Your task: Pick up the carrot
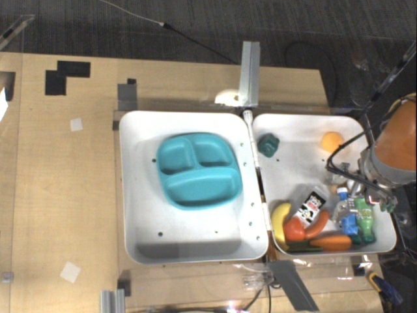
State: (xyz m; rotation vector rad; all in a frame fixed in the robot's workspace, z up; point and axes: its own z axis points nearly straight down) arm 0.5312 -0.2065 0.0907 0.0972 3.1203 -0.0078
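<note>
Orange and long, the carrot (333, 242) lies flat on its side at the front of the right bin (296, 128), close along the near wall. Its left end touches a round red thing like a tomato (294, 231). A yellow banana (280, 218) curves just beside the tomato, in the front left corner of that bin. Right above the carrot lies a red-orange thing shaped like a sausage (318, 222), tilted. A small black and white box (312, 207) leans by it. It has marks on it, but they are too small to read.

At the carrot's right end stand a little blue bottle (350, 225) and a green bottle (366, 223), side by side. Their labels are too blurry to read.

The gripper (357, 197) hangs just over the two bottles, near the carrot and a bit behind it. I cannot tell if it is loose or squeezing anything. The carrot is not in it. The arm (399, 142), with its orange band, comes in from the right.

Farther back in the same bin sit an orange ball (332, 140) and a small teal lump (268, 145), well apart.

The left bin (140, 175) holds a teal plate (197, 169) with three parts. Both bins rest on a wooden bench (58, 194).
</note>
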